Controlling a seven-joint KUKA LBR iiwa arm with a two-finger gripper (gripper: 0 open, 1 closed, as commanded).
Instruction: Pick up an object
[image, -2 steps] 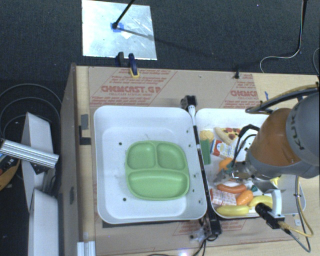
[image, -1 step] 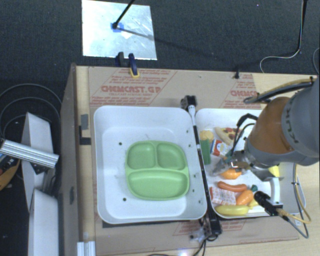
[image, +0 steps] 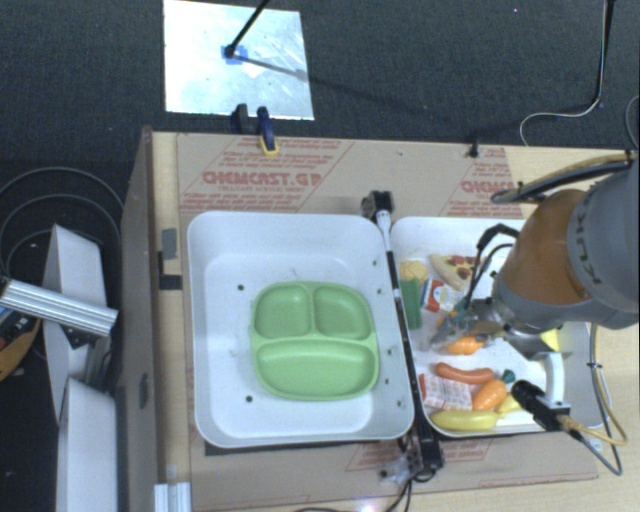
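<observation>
Grey arm (image: 610, 250), orange band (image: 545, 250), black cable (image: 487, 250)

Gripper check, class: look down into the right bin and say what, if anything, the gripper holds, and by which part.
It cannot be told. The gripper is low in the right bin, just above an orange toy, but nothing is visibly held.

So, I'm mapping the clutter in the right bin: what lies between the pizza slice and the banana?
In the camera view, an orange piece, a hot dog and a carrot lie between the pizza slice and the banana.
</observation>
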